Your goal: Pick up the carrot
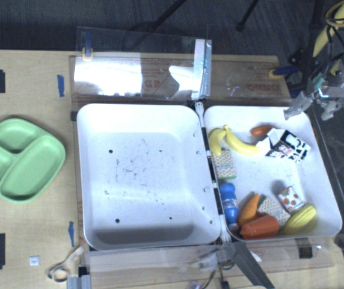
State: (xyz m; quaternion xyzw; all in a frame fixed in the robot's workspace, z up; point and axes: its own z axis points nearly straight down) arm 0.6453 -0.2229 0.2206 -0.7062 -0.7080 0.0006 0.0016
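Currently:
carrot: lying in right bin, near front edge, touching a red sausage-like piece, beside blue bottle
hand: hovering over the bin's far right corner, well apart from carrot
hand state: can't tell
banana: sitting at far side

Arm at right edge, gripper raised, pointing left.

No text is readable (package prints too blurred)
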